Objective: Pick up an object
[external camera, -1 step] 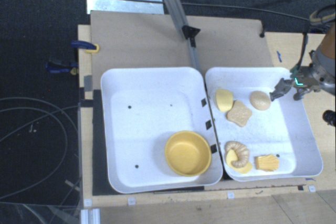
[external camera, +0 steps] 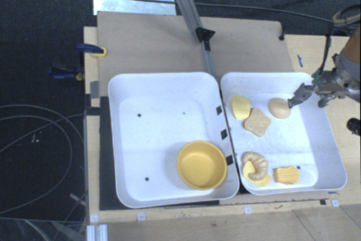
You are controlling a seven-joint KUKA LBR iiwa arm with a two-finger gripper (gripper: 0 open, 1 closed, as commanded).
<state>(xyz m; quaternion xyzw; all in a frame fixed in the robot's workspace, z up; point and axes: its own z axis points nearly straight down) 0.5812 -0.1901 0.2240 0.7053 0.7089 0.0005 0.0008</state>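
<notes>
two white bins are seen side by side on the worktop point(external camera: 169, 42). a yellow bowl point(external camera: 202, 164) is set in the left bin point(external camera: 141, 93). in the right bin point(external camera: 321, 144) are spread a yellow wedge point(external camera: 241, 107), a tan cracker point(external camera: 257, 122), a pale roll point(external camera: 278, 108), a croissant point(external camera: 255, 164) and a ridged yellow chip point(external camera: 287, 175). the claw point(external camera: 298, 97) is held just beside the roll (whether wide or narrow cannot be told).
</notes>
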